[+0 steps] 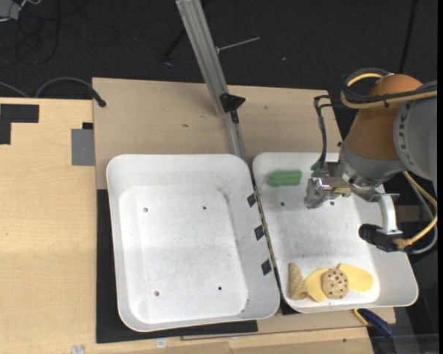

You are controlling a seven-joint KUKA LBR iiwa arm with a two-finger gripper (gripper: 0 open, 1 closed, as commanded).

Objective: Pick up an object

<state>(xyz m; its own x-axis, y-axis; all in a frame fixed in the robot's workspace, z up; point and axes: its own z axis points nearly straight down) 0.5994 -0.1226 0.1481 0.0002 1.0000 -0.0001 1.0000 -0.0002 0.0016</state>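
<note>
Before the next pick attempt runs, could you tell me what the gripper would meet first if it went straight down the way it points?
Probably the bare speckled floor of the right white bin; the gripper seems just right of the green block, though depth is unclear.

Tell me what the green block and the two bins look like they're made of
The green block looks like soft foam or rubber: matte, with rounded edges, though it is too small to be sure. The left bin and the right bin look like moulded white plastic: thin rounded rims, smooth walls and a dull, speckled floor.
</note>
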